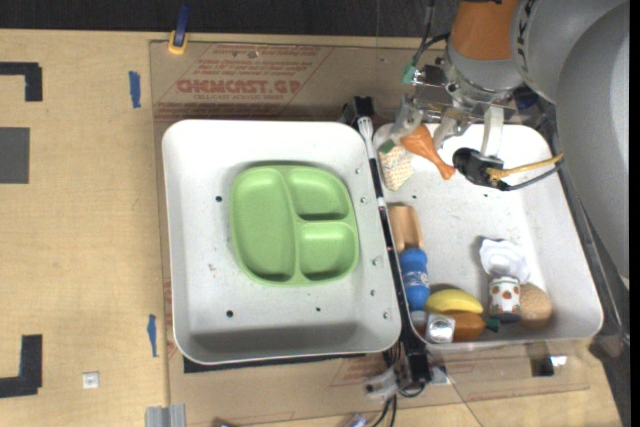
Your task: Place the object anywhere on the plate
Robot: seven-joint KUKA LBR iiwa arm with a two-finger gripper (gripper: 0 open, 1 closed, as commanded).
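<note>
The grey arm's two-finger gripper point(432, 127) is hanging above the far end of the right-hand shallow white bin point(560, 245), and an orange carrot-shaped object point(424, 144) is sitting right at its fingertips. It looks clamped on that carrot, though the view is too cluttered there to be fully sure the fingers are pinching it. Just beside it, toward the divider, a pale mesh-textured piece point(397, 167) is lying. Well off to the gripper's left, in the other white bin point(190, 165), the green three-compartment plastic plate point(262, 225) is waiting. To do this carry well, I judge the arm is needing to lift the carrot clear of the black divider rail point(377, 190) first, travel level across it, and lower over the plate's large section before letting go, so the piece lands inside the rim.
</note>
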